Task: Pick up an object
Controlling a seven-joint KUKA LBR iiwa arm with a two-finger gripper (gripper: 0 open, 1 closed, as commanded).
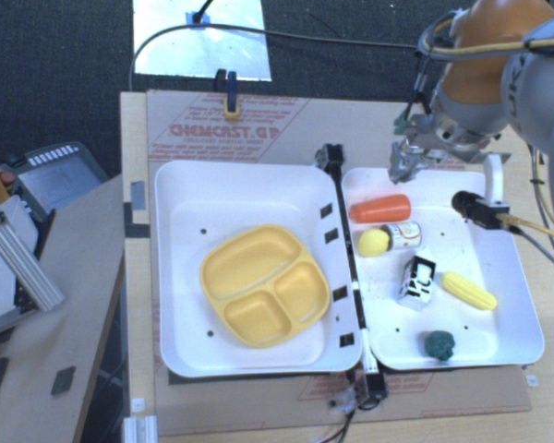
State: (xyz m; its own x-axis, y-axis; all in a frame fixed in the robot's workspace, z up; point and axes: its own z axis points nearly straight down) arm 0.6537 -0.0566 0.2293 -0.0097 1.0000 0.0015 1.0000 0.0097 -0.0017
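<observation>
The arm (526, 58) is running off the picture's right edge, so its base is lying out of frame. The gripper (404, 167), hanging above the orange carrot (380, 209), is showing too small and dark to tell how its fingers are standing. The small can (405, 235) just below the carrot is bearing print too fine to read. Far left of the carrot, a grey device (51, 181) is being cut by the left edge.
</observation>
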